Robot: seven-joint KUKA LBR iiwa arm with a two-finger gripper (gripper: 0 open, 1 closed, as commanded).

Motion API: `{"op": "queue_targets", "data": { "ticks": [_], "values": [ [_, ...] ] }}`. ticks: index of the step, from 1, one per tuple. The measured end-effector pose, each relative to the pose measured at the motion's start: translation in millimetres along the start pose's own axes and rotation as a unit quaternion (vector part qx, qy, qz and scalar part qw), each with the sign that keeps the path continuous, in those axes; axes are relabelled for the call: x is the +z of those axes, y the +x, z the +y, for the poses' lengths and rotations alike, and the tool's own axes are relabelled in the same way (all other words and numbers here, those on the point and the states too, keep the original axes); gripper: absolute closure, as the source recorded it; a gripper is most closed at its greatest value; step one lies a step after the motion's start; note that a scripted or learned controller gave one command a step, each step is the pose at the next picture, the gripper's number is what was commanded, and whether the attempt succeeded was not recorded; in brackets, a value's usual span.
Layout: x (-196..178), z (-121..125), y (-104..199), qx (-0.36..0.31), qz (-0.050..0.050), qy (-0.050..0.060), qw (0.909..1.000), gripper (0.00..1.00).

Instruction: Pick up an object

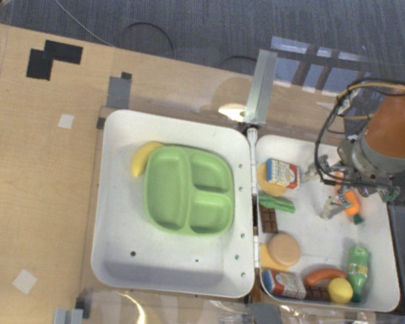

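My gripper (335,205) hangs low over the far right part of the right bin (392,257), below the orange band of the arm (398,126). A small orange carrot-like piece (353,203) lies right against the gripper's right side; I cannot make out whether it is held. Further left in this bin are a small carton with a red and blue label (282,174), a green pod (277,204), a chocolate bar (269,221) and a tan round bun (284,249). Along the near edge lie a can (286,284), a sausage (324,274), a lemon (340,290) and a green bottle (358,264).
The left bin (111,242) holds a green divided plate (189,190) with a banana (141,157) at its far left edge. A metal post (262,83) stands behind the divide between the bins. Cables loop around the wrist.
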State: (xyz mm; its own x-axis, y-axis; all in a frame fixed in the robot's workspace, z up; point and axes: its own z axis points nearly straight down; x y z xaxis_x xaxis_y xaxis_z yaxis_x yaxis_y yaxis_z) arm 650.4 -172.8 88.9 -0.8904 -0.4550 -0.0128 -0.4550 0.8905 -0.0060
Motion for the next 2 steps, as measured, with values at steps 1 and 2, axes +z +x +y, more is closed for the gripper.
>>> {"op": "queue_targets", "data": {
  "ticks": [1, 2],
  "values": [
    [-15, -2, -4, 0.0, -0.006, 0.004, 1.0, 1.0],
    [-86, -34, 6, -0.112, 0.0, 0.001, 0.9937, 1.0]
  ]
}}
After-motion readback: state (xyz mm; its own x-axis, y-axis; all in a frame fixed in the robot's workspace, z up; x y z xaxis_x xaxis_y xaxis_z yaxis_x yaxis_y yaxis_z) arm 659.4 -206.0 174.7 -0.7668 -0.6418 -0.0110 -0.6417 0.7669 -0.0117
